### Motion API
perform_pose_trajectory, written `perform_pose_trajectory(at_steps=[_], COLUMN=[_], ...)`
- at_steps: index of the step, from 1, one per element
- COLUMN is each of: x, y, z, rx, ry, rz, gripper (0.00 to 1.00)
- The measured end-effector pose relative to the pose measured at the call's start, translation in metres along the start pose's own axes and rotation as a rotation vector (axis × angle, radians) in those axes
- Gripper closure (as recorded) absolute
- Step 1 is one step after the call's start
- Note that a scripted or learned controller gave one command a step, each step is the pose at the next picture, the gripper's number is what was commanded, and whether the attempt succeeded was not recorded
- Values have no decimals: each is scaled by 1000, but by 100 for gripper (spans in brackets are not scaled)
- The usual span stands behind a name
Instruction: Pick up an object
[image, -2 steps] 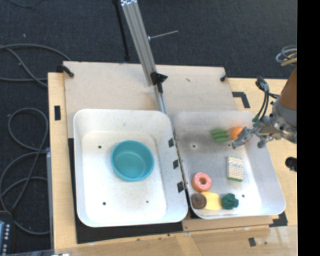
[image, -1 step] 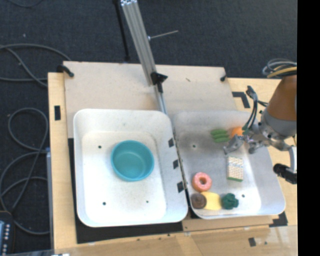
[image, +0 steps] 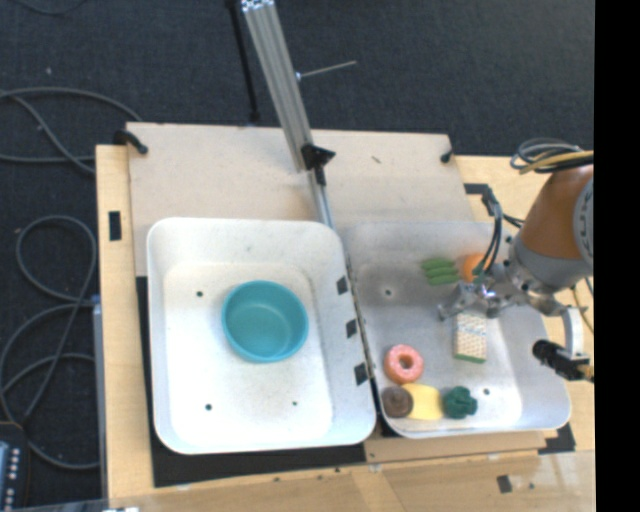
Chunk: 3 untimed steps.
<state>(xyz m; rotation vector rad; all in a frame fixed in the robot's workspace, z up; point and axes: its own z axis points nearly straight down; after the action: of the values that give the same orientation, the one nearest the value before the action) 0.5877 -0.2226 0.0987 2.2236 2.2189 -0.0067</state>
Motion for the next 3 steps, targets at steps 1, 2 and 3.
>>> perform_pose_trajectory(at_steps=[1, 2, 3], x=[0, -1, 2], y=[2, 9, 2], z=[-14, -78, -136], rx=[-8, -11, -11], ry=[0, 1, 1], rz=[1, -5, -6], gripper=[100, 100, 100])
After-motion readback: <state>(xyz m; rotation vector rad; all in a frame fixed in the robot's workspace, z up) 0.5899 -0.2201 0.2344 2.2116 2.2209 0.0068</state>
